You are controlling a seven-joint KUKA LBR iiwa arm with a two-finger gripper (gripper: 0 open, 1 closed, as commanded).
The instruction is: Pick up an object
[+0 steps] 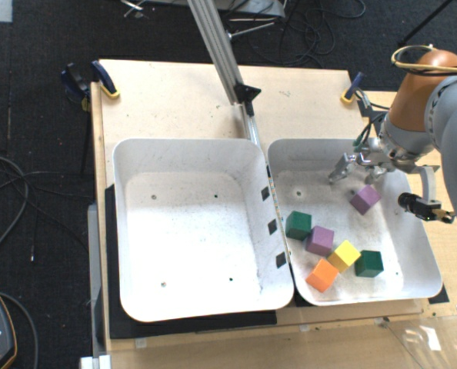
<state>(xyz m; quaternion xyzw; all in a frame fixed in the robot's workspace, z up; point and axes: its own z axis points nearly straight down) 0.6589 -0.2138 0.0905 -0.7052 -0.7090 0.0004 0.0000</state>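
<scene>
Six blocks lay in the right bin (413,279), and the one nearest the gripper (357,165) was a purple block (365,199), tilted and apart from the rest, just below the metal fingers. Whether it sat between those fingers or simply under them could not be made out, nor could I tell if the claw was spread or pressed together (its tips blurred against the white floor).

Judged from this, the risk was a miss: a tilted block offers slanted faces, so closing fingers could squeeze it sideways and send it skidding toward the bin's wall instead of seating it. A descent slightly off centre would nudge it the same way.

Further out, five blocks clustered near the bin's front: a green block (298,225), a second purple block (319,241) touching it, a yellow block (345,254), an orange block (322,274) and a dark green block (369,263). They sat tightly enough that a grasp there could catch a neighbour. The left bin (136,160) showed only its speckled white floor.
</scene>
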